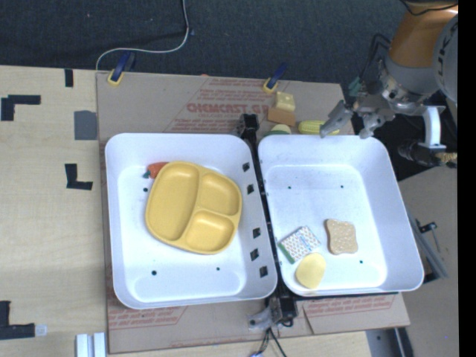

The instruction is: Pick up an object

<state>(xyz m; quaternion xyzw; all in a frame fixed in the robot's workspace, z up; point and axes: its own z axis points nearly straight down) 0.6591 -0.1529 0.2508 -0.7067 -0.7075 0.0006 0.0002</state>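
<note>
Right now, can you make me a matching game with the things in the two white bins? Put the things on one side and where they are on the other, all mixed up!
Things:
1. yellow divided plate
2. toast slice
3. yellow round piece
4. gripper

Places:
A. above the right bin's far edge
B. right bin, near corner by the divider
C. left bin, in the middle
D. right bin, right of the checkered sponge

Pairs: 1-C, 2-D, 3-B, 4-A
</note>
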